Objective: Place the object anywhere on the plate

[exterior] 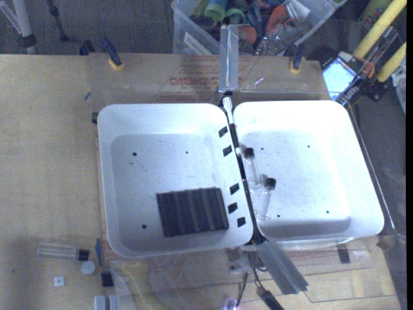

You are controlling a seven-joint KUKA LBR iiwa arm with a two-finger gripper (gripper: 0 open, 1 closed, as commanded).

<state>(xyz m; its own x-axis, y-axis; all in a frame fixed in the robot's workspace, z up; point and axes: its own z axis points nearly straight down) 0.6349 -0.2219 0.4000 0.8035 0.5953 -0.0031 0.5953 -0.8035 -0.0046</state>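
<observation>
Clear object (pixel 257 172), dark-capped at both ends, lay in right bin (pixel 335 118) against its left wall, long axis running upper left to lower right. Dark ribbed plate (pixel 192 212) sat lower left of it in left bin (pixel 129 118), beyond joined rims. Open bin floor lay right of object; wall side was cramped.

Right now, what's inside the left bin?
A dark ribbed slab lies flat near the front of the left bin. Whatever is under the slab is covered.

A dark ribbed rectangular plate (pixel 192 211) lies flat in the left bin (pixel 122 124).
</observation>
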